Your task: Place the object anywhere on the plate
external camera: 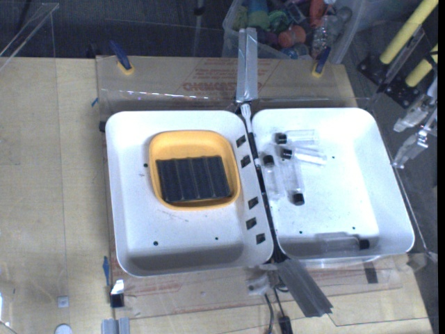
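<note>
clear vial (343, 241), black cap, lying flat; yellow plate (192, 143) apart.

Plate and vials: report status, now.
Gripper at right edge, outside the bins. Clear vials scattered in right bin. Yellow plate in left bin, dark ridged block on it.

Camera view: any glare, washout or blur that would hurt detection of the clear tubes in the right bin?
Camera view: the right bin is bright white, so the clear tubes nearly vanish and mostly their black caps read; the yellow plate with its dark ribbed insert in the left bin has strong contrast; the gripper at the right edge is pale and soft; overall slightly grainy.
</note>
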{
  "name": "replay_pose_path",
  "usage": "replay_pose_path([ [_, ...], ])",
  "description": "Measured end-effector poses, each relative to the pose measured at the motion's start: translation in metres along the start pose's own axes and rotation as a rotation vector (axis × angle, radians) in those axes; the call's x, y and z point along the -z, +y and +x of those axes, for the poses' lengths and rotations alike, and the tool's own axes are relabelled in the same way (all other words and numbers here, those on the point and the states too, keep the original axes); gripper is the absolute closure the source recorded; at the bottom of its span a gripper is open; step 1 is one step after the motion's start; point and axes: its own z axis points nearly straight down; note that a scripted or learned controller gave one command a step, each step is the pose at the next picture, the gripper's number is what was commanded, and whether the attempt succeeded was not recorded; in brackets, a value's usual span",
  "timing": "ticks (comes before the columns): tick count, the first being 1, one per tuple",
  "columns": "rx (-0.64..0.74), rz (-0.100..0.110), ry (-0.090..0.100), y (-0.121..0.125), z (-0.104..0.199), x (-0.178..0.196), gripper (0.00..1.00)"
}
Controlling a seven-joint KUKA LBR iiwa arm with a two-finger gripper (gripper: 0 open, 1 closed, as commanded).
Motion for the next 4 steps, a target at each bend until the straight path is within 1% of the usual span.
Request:
replay_pose_path([
  [1, -0.025, 0.0, -0.002, -0.015, 0.034, 0.036, 0.0],
  [2, 0.329, 0.001, -0.005, -0.03, 0.062, 0.069, 0.0],
  [3, 0.655, 0.001, -0.001, -0.044, 0.09, 0.084, 0.0],
  [4, 0.946, -0.001, 0.001, -0.029, 0.065, -0.028, 0.0],
])
